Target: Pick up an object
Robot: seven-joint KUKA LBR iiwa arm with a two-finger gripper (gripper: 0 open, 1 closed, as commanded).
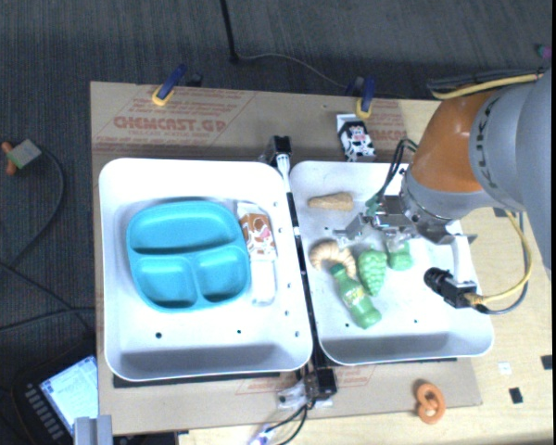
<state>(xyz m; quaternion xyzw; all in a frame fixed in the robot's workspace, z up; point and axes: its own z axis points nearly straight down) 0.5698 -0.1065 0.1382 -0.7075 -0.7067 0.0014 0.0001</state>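
Observation:
My gripper (382, 236) hangs low over the middle of the right bin (445, 341), just above a bunch of green grapes (372, 271). A small green piece (400, 260) lies right of the grapes. A green bottle (356, 301) lies tilted below them. A tan mushroom-like toy (322, 252) sits to the left, and a beige bread roll (330, 201) lies near the bin's far edge. Nothing shows between the fingers.
The left bin (120, 341) holds a blue divided tray (185, 251) and a small packet (259, 239) with a white strip beside it. An orange pretzel-like piece (430, 400) lies on the bench in front of the right bin. Clamps sit along the far edge.

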